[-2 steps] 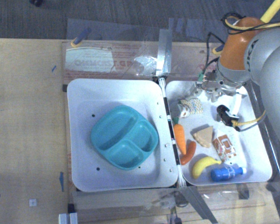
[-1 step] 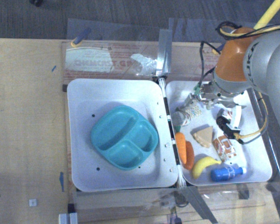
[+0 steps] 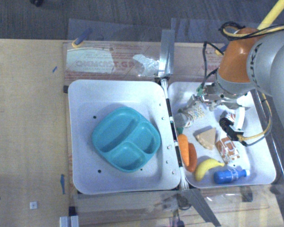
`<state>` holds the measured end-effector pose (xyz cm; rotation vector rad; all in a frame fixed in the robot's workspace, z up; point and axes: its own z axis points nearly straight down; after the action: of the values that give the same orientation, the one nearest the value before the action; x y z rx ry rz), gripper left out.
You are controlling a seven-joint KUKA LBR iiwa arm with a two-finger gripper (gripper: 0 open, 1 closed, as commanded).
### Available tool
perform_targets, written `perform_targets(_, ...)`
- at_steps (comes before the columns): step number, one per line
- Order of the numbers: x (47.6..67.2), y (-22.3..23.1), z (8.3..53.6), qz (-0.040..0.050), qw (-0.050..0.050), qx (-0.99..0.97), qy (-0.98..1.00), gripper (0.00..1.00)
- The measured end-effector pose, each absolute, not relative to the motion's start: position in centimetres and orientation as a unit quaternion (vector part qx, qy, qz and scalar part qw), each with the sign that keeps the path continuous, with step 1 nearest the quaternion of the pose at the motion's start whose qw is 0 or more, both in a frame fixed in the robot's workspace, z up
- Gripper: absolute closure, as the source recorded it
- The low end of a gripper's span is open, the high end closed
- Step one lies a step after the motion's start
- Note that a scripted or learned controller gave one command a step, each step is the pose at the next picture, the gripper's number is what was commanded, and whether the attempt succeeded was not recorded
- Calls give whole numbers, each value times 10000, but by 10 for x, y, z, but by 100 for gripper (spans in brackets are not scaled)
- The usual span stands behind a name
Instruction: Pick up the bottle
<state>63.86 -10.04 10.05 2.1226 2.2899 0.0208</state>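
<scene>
The bottle [image 3: 229, 175] is blue with a pale cap and lies on its side in the front right corner of the right bin [image 3: 267, 167]. It rests beside a yellow banana [image 3: 207, 167]. My gripper [image 3: 205, 98] hangs under the orange-banded wrist over the back of the right bin. It sits just above a patterned can [image 3: 191, 114] lying on its side, far behind the bottle and apart from it. The arm hides the gripper's tips.
The right bin also holds an orange carrot [image 3: 182, 147], a red vegetable [image 3: 192, 156], a tan bread wedge [image 3: 207, 137] and a red-and-white carton [image 3: 227, 148]. A teal divided plate [image 3: 126, 139] lies in the left bin [image 3: 80, 103]. A yellow cable [image 3: 253, 137] loops near the arm.
</scene>
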Motion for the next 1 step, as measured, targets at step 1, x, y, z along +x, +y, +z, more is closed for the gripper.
perform_targets(1, 609, -100, 99, 102, 123, 6783, 7346, 0)
